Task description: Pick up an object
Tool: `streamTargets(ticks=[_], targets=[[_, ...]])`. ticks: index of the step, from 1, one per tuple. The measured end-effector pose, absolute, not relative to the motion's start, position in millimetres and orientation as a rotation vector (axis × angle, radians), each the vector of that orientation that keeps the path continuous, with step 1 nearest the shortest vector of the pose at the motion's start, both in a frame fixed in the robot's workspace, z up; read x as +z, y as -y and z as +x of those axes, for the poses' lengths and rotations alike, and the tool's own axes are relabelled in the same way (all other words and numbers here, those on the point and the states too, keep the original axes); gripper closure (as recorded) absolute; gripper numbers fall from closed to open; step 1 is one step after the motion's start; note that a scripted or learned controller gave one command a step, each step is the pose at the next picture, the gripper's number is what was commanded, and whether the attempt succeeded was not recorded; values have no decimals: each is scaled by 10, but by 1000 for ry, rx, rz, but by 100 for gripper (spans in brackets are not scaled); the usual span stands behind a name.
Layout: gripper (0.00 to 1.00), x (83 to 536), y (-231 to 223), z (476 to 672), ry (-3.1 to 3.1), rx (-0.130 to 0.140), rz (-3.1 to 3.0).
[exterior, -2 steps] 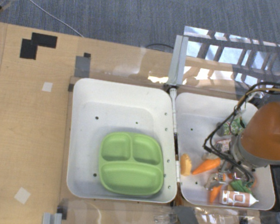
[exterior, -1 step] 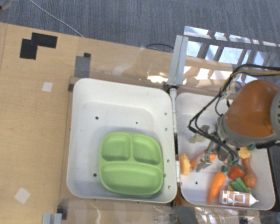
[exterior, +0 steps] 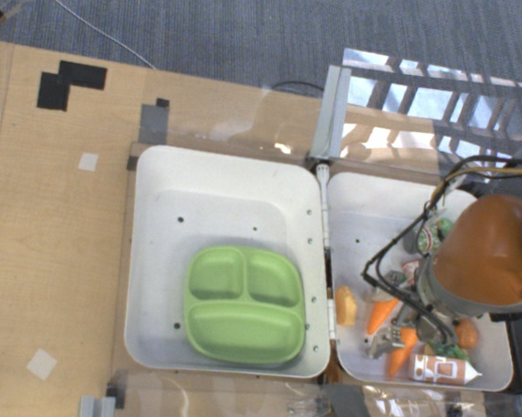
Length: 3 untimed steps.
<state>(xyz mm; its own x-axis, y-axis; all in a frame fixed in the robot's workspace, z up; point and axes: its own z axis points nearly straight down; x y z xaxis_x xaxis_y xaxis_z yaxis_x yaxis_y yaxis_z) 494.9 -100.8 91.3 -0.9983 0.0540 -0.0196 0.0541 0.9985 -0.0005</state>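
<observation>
Lower right of the frame, the gripper [exterior: 395, 334] sits among carrots [exterior: 381, 314] in the right bin [exterior: 349, 261] — jaws' state unclear.

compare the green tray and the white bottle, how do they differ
The green tray lies in the left bin; the white bottle lies on its side in the right bin, beside other items. The tray is much larger, flat and split into three compartments; the bottle is small and slim with an orange label. The tray sits apart from the gripper; the bottle lies just below it. Both rest on a bin floor.
</observation>
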Motion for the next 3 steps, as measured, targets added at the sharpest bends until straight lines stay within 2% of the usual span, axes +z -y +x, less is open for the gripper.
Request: streamTargets(ticks=[1, 2, 3], targets=[[0, 913, 879, 5074, -3116, -5, 228], [100, 1051, 866, 5133, -3096, -4, 217], [100, 2452, 563, 5680, -3109, 2, 214]])
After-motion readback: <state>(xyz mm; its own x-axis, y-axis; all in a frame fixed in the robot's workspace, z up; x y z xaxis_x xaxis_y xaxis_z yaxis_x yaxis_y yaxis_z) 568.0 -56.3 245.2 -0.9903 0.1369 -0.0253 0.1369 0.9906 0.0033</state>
